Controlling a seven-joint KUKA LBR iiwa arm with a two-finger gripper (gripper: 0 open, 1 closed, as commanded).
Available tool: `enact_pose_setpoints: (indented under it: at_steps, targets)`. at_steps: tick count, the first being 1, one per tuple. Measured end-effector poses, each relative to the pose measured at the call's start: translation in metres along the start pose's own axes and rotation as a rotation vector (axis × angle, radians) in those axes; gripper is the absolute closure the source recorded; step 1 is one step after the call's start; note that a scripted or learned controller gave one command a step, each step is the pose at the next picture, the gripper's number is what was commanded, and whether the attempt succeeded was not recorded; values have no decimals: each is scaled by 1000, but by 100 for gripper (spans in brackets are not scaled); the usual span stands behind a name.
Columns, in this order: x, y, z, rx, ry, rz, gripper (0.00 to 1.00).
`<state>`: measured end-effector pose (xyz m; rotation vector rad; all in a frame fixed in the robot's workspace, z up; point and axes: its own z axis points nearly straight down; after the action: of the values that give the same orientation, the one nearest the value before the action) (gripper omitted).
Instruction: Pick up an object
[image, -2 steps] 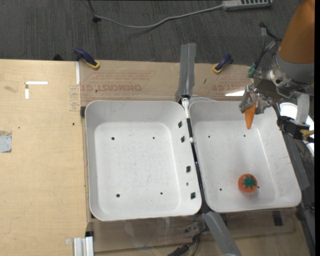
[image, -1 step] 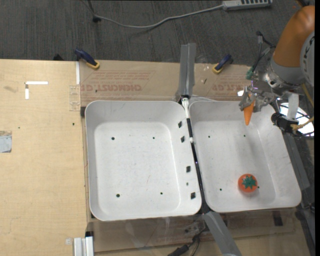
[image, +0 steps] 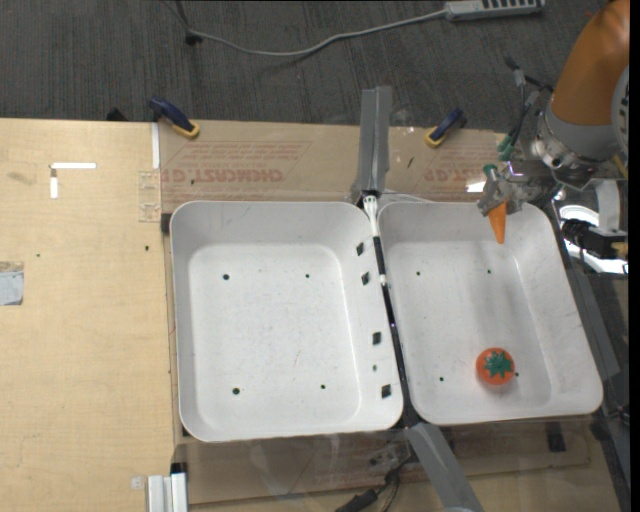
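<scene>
The wooden bench (image: 80, 300) bears two white bins (image: 275, 320), seemingly on cardboard (image: 260, 170).

A slanted overhead view of a wooden table (image: 80, 300) carrying two shallow white bins side by side. The left bin (image: 200, 400) has dark dots on its floor. In the right bin (image: 570, 330), a small round orange toy with a green top (image: 495, 366), like a tomato, lies near the front right corner. A grey robot arm with an orange band (image: 590, 60) enters from the upper right. Its claw (image: 497, 205) hangs over the right bin's far edge, with a small orange carrot-shaped object (image: 498, 226) pointing downward between its fingers. Two blue and orange clamps (image: 172, 115) grip the cardboard sheet (image: 260, 170) behind the bins. A cable (image: 300, 45) crosses the dark floor beyond.
</scene>
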<state>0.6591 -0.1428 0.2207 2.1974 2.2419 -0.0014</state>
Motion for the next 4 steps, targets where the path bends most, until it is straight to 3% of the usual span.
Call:
enact_pose_setpoints:
  at_steps: [1,2,3,4]
  targets:
    - [-4,-1,-3,3,1,86,100]
    - [-4,0,-3,3,1,86,0]
    - [43,-85,114,5,3,104,0]
    - [40,-182,130,5,4,3,0]
